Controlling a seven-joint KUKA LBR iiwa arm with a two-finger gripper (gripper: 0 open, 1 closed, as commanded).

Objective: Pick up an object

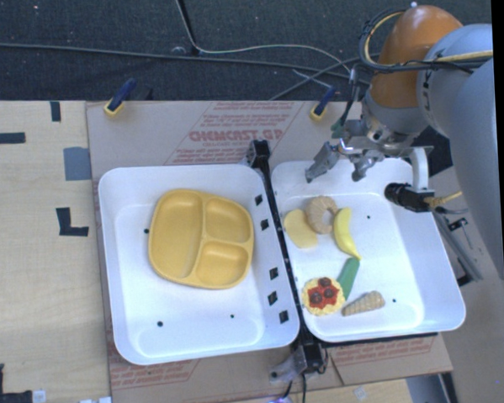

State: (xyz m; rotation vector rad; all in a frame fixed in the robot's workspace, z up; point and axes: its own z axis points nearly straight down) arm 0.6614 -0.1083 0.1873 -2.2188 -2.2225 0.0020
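Note:
My gripper (pixel 341 166) hangs open over the far edge of the right bin (pixel 425 288), its two grey fingers spread with nothing between them. Below it in the bin lie a tan lumpy bread-like piece (pixel 322 212), a pale yellow slice (pixel 300 229) and a banana (pixel 345 232). Further toward the front lie a green piece (pixel 348 273), a small round tart with red berries (pixel 322 295) and a beige cone (pixel 363 303). The gripper is above and just behind the bread-like piece, not touching any object.
The left bin (pixel 132 329) holds a yellow divided plate (pixel 200 238). A black clip rail (pixel 275 237) joins the two bins. Clamps with yellow handles (pixel 118 97) hold the cardboard at the back. Cables run across the dark floor behind.

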